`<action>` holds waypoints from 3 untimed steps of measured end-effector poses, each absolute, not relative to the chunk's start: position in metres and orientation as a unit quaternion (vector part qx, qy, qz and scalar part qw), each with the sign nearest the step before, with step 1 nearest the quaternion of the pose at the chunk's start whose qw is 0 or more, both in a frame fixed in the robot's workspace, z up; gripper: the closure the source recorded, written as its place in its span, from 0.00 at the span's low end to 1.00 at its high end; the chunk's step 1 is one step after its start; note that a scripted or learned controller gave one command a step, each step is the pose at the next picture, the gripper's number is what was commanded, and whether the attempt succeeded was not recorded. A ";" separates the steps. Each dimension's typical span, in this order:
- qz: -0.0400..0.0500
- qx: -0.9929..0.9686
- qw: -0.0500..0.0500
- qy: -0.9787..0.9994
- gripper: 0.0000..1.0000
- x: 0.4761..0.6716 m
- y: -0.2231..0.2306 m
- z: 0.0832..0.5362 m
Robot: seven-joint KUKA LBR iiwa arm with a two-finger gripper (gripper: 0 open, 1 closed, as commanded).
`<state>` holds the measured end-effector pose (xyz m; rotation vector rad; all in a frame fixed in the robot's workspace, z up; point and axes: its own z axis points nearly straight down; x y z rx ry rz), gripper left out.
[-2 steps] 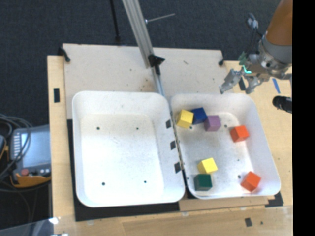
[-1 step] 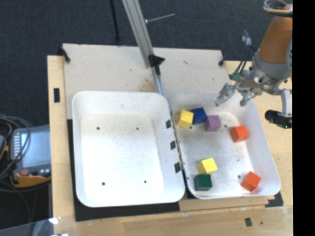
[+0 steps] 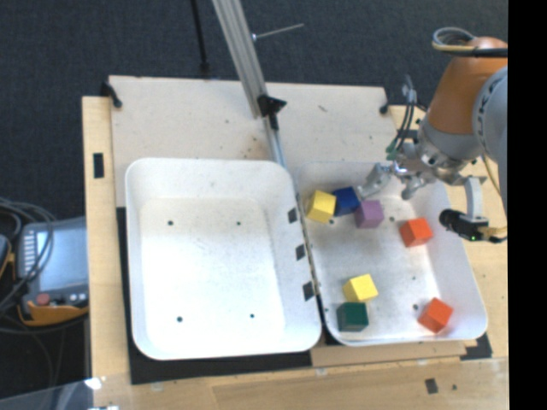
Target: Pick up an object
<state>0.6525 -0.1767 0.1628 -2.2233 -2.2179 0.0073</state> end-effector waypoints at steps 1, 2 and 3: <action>-0.001 -0.706 -0.002 -0.708 0.00 0.663 -0.177 0.125; -0.003 -0.706 -0.006 -0.709 1.00 0.665 -0.178 0.140; -0.002 -0.706 -0.003 -0.709 1.00 0.674 -0.174 0.191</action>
